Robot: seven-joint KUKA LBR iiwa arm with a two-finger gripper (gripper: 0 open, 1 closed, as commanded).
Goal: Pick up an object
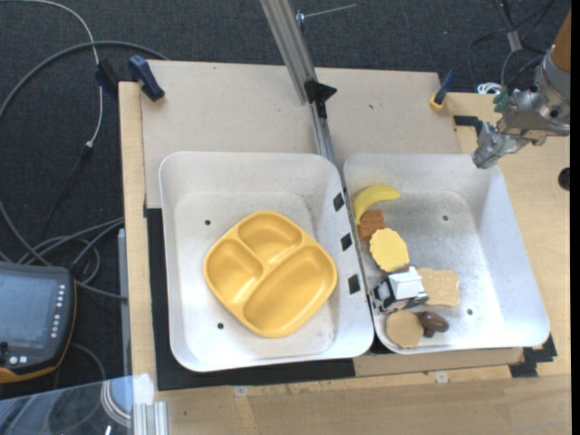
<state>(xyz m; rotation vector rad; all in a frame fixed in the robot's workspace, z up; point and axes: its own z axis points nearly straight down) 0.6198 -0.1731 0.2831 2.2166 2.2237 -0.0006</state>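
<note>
Hovering over the right bin's (507, 243) far right corner, the pincer (487, 155) is too small for us to tell how it stands or whether it holds anything. Well apart from it, along that bin's left wall, we see a banana (373, 198), a yellow disc (389, 249), a tan slice (439, 285) and a brown piece (433, 322). The left bin (181, 234) holds a yellow divided plate (270, 273).

Even overhead light, soft shadows, perhaps slight blur.

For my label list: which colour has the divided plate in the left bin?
Yellow; the divided plate shows clearly in the camera view.
</note>
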